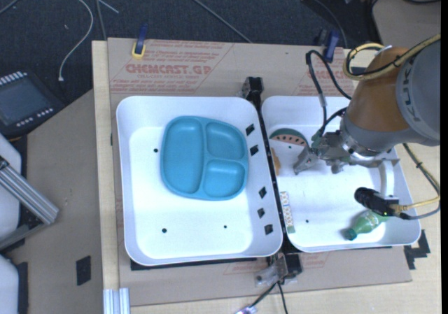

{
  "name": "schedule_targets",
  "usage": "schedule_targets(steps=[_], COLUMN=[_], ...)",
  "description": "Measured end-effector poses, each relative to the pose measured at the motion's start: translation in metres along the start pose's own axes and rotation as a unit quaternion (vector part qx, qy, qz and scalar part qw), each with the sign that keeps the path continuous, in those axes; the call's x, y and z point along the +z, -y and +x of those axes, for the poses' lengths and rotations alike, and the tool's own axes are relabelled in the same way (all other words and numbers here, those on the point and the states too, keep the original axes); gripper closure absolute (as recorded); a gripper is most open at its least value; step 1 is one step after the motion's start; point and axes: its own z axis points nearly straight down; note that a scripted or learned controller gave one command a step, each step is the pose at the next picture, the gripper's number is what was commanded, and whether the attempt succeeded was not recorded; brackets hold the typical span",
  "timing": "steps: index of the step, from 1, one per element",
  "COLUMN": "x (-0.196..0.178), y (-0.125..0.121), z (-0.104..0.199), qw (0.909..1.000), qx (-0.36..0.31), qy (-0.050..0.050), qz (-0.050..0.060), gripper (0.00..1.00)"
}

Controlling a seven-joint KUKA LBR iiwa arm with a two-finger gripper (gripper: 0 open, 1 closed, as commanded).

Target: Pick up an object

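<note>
My gripper (320, 163) hangs over the upper middle of the right bin (329, 236), below the orange band of the arm (378, 106). Its two fingers stand spread and open, with only bare white bin floor between them. Just left of it, near the bin's top-left corner, lies a watermelon-slice toy (287, 140), apart from the gripper. A green bottle-like object (362, 224) rests at the bin's lower right. A small printed strip (285, 209) lies along the bin's left wall.
The left bin (140, 187) holds a blue divided plate (204, 157). A black connector with a yellow cable (374, 201) sits above the green object. Black clips line the divider (263, 166) between the bins.
</note>
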Motion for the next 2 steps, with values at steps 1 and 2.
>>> schedule_targets(steps=[1, 2], x=[-0.015, -0.079], y=[-0.002, -0.002], z=[-0.001, 0.000], qw=[1.0000, 1.0000], qx=[0.001, 0.000], qy=[0.001, 0.002], qz=[-0.004, -0.007], gripper=[1.00, 1.00])
